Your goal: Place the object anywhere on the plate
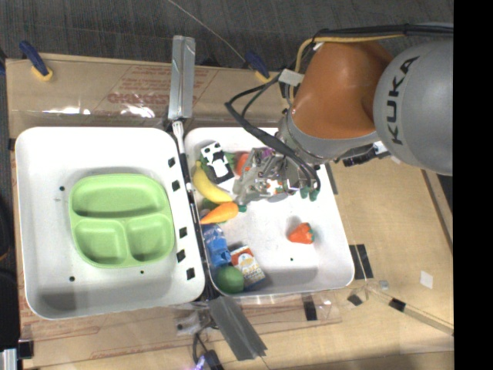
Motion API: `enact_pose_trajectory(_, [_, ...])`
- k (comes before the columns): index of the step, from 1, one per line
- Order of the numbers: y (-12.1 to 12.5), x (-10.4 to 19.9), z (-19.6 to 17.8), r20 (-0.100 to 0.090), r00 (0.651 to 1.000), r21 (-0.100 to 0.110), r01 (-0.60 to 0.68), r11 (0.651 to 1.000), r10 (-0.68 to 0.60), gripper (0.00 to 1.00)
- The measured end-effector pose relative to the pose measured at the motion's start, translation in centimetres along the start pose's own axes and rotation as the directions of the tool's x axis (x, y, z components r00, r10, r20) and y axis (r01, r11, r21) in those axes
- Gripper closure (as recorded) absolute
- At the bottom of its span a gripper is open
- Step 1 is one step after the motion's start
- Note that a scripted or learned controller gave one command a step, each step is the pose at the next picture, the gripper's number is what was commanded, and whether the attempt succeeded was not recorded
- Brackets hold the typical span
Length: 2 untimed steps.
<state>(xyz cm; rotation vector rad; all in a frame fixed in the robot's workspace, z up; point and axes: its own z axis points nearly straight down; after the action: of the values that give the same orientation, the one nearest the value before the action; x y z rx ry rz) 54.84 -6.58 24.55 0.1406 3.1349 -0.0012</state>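
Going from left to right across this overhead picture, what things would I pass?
Green divided plate in the left white bin → yellow banana → gripper → red strawberry-like toy → grey-and-orange arm.

Left of the yellow banana [211,186], a pale green plate [121,220] is lying in a white bin [38,230], while the banana's own bin [327,245] is showing white too. Just below the banana an orange carrot [219,213] is lying, below that a blue packet [215,248] and a dark green fruit [229,279], and to the right a red-orange strawberry [301,233]. Above the banana a black-and-white toy [217,163] is resting, and the tabletop [400,245] is showing tan.
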Motion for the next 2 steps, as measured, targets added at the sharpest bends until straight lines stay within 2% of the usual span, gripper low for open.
enact_pose_trajectory(1, [-1.6,2.6,5.5,-0.006,0.999,-0.001,0.042,0.999,-0.042,1.0])
enact_pose_trajectory(2, [-6.1,6.6,13.5,-0.002,0.992,-0.001,0.125,0.992,-0.125,1.0])
